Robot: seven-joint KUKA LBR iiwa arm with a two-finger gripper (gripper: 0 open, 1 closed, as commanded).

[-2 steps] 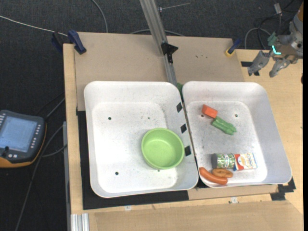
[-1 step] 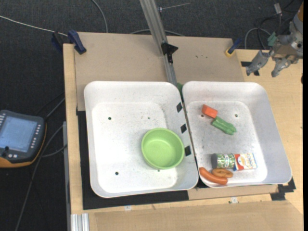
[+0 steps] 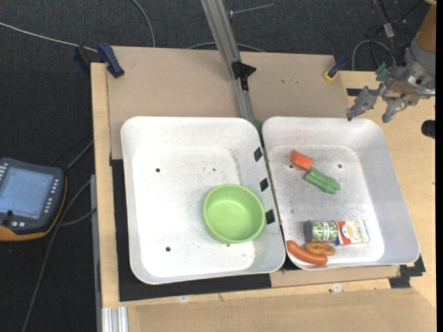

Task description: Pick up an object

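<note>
My gripper (image 3: 374, 111) hangs above the far right corner of the right bin (image 3: 394, 185), open, with nothing between its fingers. In that bin lie an orange block (image 3: 301, 160), a green pickle-shaped toy (image 3: 322, 181), a small carton (image 3: 337, 232) with a green and red label, and a red-orange sausage toy (image 3: 308, 252) at the front rim. A green bowl (image 3: 234, 214) sits in the left bin (image 3: 145, 185), near its right side.
A metal pole (image 3: 225, 40) slants from the top down to the seam between the bins. Blue clamps (image 3: 109, 59) hold the bench's back corners. A handheld pendant (image 3: 28, 198) lies off the bench at the left.
</note>
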